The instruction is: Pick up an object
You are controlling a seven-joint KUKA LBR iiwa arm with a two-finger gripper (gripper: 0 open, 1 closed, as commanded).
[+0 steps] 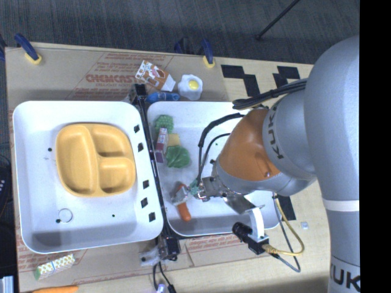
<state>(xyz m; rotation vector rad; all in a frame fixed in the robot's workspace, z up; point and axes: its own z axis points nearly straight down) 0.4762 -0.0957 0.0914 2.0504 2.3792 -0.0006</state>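
Grey two-finger gripper [194,191] low in the shallow white right-hand bin [211,110]; how far open, cannot tell. Small orange carrot-shaped piece [184,211] lies just below-left of it. Green leafy toy [178,157] sits just above.

Both white bins [24,163] look like smooth moulded plastic with a soft sheen, and the yellow divided tray [91,157] in the left one is plastic too, a bit glossier along its ridges. The arm [330,121] has a satiny grey painted casing, its orange band [244,154] shinier (light catches its curve). The bench [110,72] under the bins reads as matt printed cardboard, and the floor [122,11] behind looks like rough dark carpet.
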